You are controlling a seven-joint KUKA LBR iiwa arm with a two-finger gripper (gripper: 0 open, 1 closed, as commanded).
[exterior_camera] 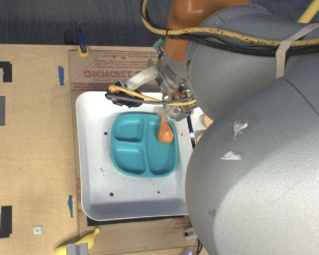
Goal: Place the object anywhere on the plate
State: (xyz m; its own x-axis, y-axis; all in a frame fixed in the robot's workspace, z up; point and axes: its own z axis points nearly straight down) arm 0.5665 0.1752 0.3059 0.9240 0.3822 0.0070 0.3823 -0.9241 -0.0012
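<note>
Grey arm (255,142) looms nearest; gripper (167,110) pinches an orange object (165,132) over the teal divided plate (133,153); white bin (95,195) beneath.

Teal divided plate (143,145) sits in the white bin (95,158), toward its upper right part. Gripper (167,110) hangs over the plate's upper right corner. Small orange object (165,132) directly below it, over the plate's right compartment; can't tell if it's held or resting. Grey arm (255,142) covers the bin's right side. Bin lies on a cardboard sheet (32,142).
</note>
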